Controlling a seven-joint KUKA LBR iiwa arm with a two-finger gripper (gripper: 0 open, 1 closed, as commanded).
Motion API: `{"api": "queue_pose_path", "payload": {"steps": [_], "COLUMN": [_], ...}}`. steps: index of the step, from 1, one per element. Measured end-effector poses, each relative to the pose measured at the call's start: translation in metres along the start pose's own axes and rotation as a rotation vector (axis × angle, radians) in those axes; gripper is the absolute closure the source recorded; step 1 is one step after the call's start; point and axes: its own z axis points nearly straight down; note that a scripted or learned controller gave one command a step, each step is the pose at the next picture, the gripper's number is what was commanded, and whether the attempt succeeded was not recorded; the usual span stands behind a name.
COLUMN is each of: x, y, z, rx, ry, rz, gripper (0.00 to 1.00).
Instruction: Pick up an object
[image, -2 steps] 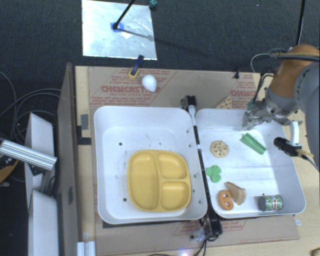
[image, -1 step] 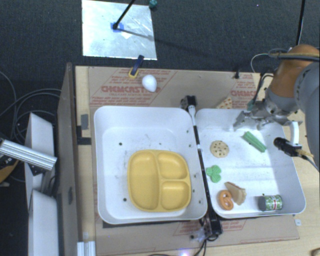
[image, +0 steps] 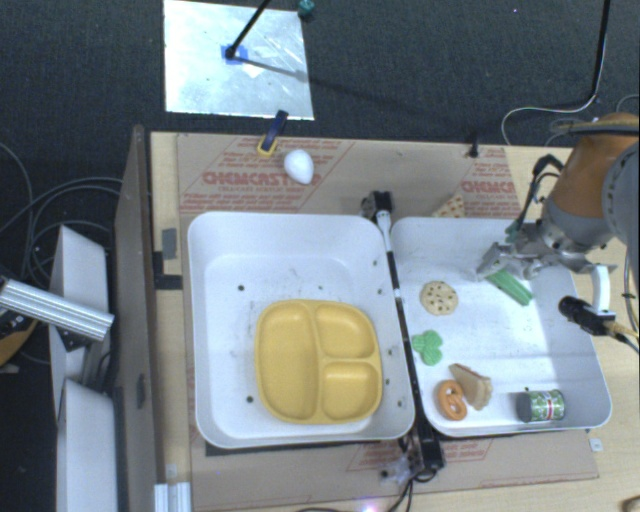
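Nearest the lens, along the front wall of the right bin (image: 598, 400), lie a small green-labelled can (image: 541, 405) on its side, a tan wedge of bread (image: 474, 384) and an orange pretzel (image: 451, 401) touching it; just behind them sits a green broccoli-like piece (image: 428, 346), and farther back a speckled cookie (image: 438, 297). The left bin (image: 215, 260) carries a yellow divided plate (image: 319, 359). Reaching in from the right, the grey arm with its orange band brings the end effector (image: 512, 262) down into the back half of the right bin, directly over a flat green strip (image: 512, 287), the likeliest target of the pick. That strip lies immediately below and slightly in front of the fingertips, its long axis running diagonally from back-left to front-right, its far end tucked under the metal fingers. It appears to be a thin, bright green, bean-like toy, though the view is too coarse to be sure. Whether the fingers are apart or closed on it cannot be told from this angle, so no hold can be claimed. The cookie lies to the left of the end effector, near but apart. Outside the bins, a white egg-shaped object (image: 298, 165) rests on the cardboard-covered bench (image: 220, 175).
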Motion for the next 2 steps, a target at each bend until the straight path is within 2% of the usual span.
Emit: {"api": "queue_pose_path", "payload": {"steps": [1, 2], "x": [0.000, 0.088], "y": [0.002, 0.028], "z": [-0.012, -0.043], "rx": [-0.006, -0.006], "ry": [-0.001, 0.001], "rz": [-0.002, -0.012], "gripper": [1.00, 1.00]}}
